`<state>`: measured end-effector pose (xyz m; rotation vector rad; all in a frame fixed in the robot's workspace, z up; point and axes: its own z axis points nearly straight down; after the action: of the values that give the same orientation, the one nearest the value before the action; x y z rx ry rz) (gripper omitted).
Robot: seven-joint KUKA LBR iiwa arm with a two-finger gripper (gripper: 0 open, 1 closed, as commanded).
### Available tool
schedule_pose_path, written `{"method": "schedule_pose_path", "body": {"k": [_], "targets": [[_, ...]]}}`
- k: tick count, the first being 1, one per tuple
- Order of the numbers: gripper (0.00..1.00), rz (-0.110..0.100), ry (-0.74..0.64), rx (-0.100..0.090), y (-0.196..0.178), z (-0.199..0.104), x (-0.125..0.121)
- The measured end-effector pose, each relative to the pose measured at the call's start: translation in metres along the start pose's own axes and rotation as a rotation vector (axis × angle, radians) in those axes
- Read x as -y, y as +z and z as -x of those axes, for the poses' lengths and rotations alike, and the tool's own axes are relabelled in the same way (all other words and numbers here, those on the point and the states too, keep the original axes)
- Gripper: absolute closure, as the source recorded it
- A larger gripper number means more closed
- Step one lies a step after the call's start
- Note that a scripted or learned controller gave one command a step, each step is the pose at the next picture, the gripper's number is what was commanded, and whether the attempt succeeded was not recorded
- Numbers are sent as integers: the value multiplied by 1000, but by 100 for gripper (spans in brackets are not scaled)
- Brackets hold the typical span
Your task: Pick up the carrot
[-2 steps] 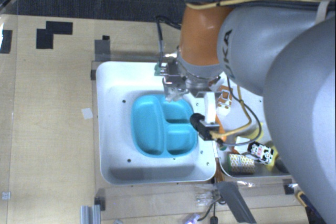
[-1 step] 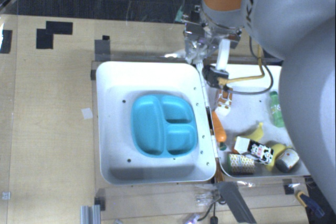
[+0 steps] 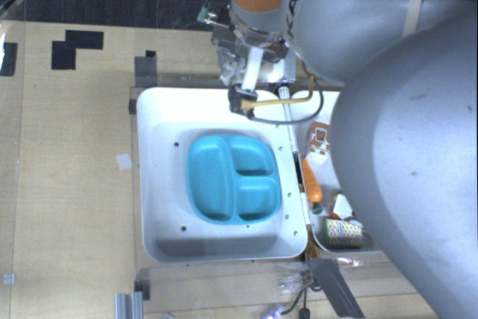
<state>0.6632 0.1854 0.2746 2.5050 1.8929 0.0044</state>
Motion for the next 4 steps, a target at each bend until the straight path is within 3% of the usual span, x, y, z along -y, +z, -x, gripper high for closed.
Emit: {"method": "schedule_pose_path", "body": {"k": [1, 2, 3, 4], "targets": [[100, 3, 32, -2, -117, 53, -22], [100, -2, 501, 1, -57, 27, 9], [100, -3, 797, -2, 18, -32, 29], [100, -2, 841, -1, -3, 13, 13]]}}
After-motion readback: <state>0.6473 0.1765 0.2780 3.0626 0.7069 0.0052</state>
